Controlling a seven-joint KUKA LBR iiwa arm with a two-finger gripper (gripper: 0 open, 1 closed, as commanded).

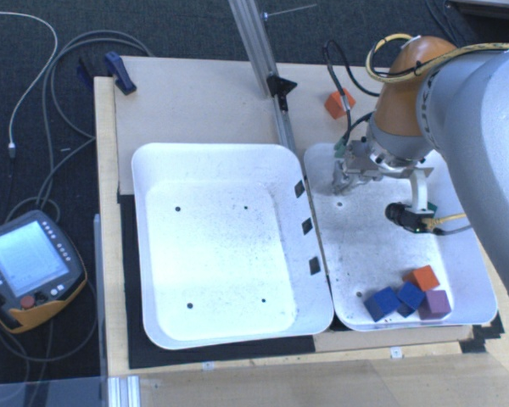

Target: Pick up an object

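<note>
Grey metal, my claw (346, 176) hangs over the far end of the right bin (356, 253), close to that bin's far-left corner, with nothing under it but speckled white floor; whether it is released or clenched I cannot tell from this slant, and I see nothing carried in it.

The things worth taking lie at the opposite, near end of the right bin, well apart from my claw: two blue blocks (394, 301) touching each other, a purple block (436, 303) just beside them toward the bin's right wall, and an orange block (424, 276) just beyond the purple one; they are bunched tightly, so I judge a clean grasp wants a block with free sides; the orange block looks the most exposed, standing at the edge of the cluster; I would travel toward the near end, centre above it, turn to straddle its free faces, and descend straight so I do not shove the neighbours.

The left bin (220, 236), beside the right bin, shows only dark specks on its floor; another small orange piece (338, 104) sits on the desk (195, 100) beyond the right bin's far rim, outside both bins.
</note>
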